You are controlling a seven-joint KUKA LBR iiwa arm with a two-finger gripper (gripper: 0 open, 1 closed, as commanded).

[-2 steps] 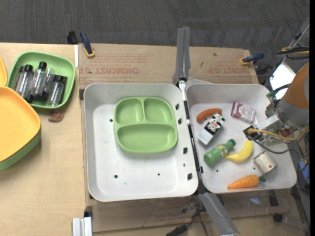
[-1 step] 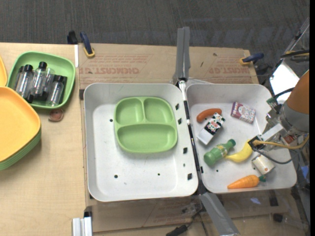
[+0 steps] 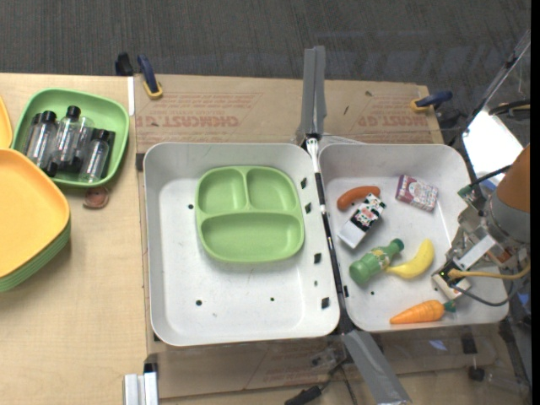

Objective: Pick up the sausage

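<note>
The sausage (image 3: 358, 197) is lying in the far left part of the right bin (image 3: 381, 315), just beside the wall shared with the left bin (image 3: 169, 251). Its long axis is running left to right with a slight tilt, the right end pointing a little farther away than the left. Bare bin floor is being left open beyond it toward the far wall, and more to its right, up to the small box (image 3: 417, 191). Its near side is being crowded by the carton (image 3: 362, 221), which is touching or almost touching it (the gap cannot be made out).

Nearer still, the bottle (image 3: 376, 261) and the banana (image 3: 413, 261) are lying side by side, and the carrot (image 3: 418, 312) is resting by the near wall. A green plate (image 3: 249, 213) is being borne by the left bin.

The arm is reaching in over the right rim, its gripper (image 3: 452, 278) being held low by the right wall, just beyond the carrot's leafy end and well apart from the sausage. Whether the pincer is apart or together cannot be told.
</note>
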